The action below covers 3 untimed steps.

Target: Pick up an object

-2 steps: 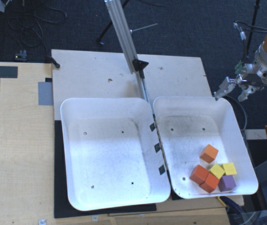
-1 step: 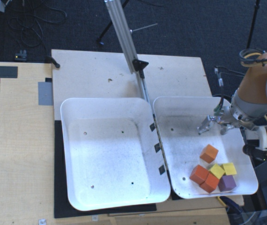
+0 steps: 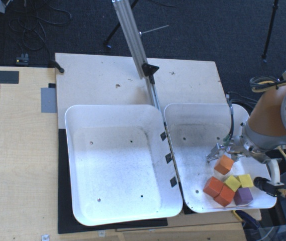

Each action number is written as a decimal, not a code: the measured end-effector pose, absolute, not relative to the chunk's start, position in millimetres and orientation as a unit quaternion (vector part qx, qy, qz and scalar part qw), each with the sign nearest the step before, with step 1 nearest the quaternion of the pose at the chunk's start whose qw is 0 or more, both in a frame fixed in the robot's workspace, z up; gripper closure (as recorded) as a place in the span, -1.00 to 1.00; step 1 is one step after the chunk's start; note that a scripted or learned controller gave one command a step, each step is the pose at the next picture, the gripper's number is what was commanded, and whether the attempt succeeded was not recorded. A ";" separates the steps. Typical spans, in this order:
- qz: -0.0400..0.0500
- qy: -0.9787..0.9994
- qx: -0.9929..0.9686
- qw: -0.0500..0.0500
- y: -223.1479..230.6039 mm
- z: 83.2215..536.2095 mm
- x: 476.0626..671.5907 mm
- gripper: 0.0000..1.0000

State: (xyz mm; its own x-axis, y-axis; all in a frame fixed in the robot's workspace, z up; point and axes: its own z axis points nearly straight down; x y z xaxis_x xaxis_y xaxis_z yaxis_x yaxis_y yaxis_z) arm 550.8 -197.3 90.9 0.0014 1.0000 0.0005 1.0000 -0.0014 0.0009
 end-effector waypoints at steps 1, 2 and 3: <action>0.001 0.706 0.708 0.000 -159.9 92.1 512.1 -1.00; 0.001 0.705 0.709 0.000 -160.9 92.0 512.9 -1.00; 0.001 0.704 0.710 0.000 -161.8 101.5 512.6 1.00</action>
